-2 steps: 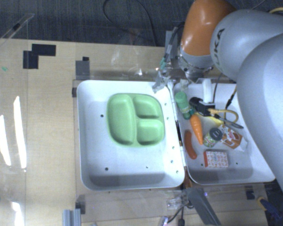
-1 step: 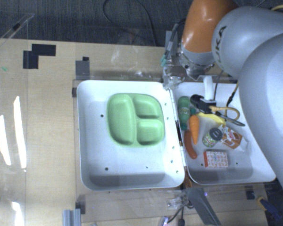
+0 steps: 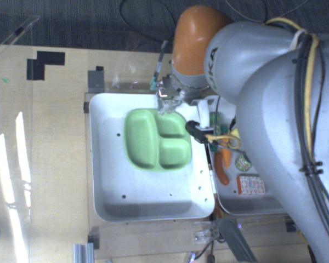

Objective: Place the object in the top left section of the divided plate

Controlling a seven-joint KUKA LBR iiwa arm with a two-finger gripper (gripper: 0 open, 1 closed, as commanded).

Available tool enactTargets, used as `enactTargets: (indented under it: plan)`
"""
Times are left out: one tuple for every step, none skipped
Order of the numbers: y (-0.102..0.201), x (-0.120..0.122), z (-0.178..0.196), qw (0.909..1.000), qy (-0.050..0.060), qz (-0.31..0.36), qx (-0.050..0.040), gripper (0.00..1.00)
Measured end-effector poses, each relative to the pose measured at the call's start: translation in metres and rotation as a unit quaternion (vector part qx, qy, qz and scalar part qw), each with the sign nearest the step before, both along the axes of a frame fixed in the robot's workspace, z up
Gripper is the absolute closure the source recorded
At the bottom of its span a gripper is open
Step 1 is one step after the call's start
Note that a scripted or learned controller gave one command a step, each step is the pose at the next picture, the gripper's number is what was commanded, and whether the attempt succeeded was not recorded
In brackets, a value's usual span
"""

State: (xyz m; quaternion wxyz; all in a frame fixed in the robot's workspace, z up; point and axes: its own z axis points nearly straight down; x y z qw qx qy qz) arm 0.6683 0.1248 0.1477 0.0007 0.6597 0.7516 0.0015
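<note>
A light green divided plate (image 3: pixel 153 141) lies in the left white bin (image 3: pixel 115 196). It has one long section on its left and two smaller sections on its right. My gripper (image 3: pixel 166 104) hangs over the plate's far edge, above the upper right small section. No object is visible at its tip, and the wrist hides much of it. The grey arm with its orange band reaches in from the right and covers most of the right bin.
In the right bin (image 3: pixel 247 207), an orange carrot-like piece (image 3: pixel 223 167), a small round item (image 3: pixel 243 162) and a printed red-and-white packet (image 3: pixel 252 184) lie beside the arm. Black markers (image 3: pixel 44 63) sit on the bench at the far left.
</note>
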Motion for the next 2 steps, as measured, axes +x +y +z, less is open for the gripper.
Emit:
enactTargets:
  plan:
    - [-0.020, -0.107, 0.036, 0.9963, 0.000, 0.086, -0.0002, 1.00]
    - [0.012, -0.095, 0.031, 0.9957, 0.000, 0.093, -0.0002, 1.00]
